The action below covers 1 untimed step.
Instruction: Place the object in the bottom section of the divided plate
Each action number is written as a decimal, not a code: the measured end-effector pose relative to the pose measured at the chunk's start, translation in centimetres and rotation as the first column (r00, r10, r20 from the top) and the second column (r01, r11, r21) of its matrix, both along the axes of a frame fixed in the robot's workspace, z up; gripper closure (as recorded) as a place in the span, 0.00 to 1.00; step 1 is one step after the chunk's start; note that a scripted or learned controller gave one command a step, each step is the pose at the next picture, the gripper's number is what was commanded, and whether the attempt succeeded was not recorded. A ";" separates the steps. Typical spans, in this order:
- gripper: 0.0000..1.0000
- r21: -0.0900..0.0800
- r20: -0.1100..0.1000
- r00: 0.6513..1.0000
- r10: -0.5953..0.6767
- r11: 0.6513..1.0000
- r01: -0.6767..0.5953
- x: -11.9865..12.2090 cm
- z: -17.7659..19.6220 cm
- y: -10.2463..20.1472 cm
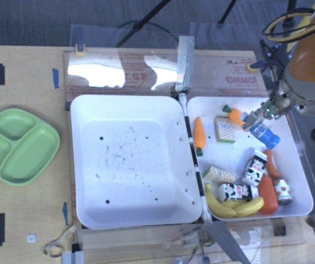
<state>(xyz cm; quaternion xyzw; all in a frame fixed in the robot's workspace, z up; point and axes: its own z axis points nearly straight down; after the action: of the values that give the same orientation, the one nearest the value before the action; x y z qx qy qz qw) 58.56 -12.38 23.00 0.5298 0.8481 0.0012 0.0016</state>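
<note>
The green divided plate [4, 172] lies on the wooden bench left of both bins; its largest section faces the lower right. My gripper [253, 121] hangs over the upper part of the right bin [306, 194], far from the plate. Right beside it, to the lower right, lies a blue bottle-like object [267, 136], and a small orange carrot piece [234, 114] lies just to its left. Whether the gripper touches the blue object is hidden by the wrist.
The right bin also holds a long carrot [200, 133], a waffle square [224, 130], two cow-patterned cartons [254, 169], a banana [232, 207], an orange-red piece [267, 194] and a small can [282, 190]. The left bin [80, 114] sits between plate and gripper.
</note>
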 end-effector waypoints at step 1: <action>1.00 0.000 -0.001 0.893 -0.449 0.893 0.449 6.0 -0.8 5.8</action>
<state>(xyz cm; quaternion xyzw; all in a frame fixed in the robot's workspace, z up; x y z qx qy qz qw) 64.55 -6.55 22.22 0.7114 0.7028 0.0007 0.0016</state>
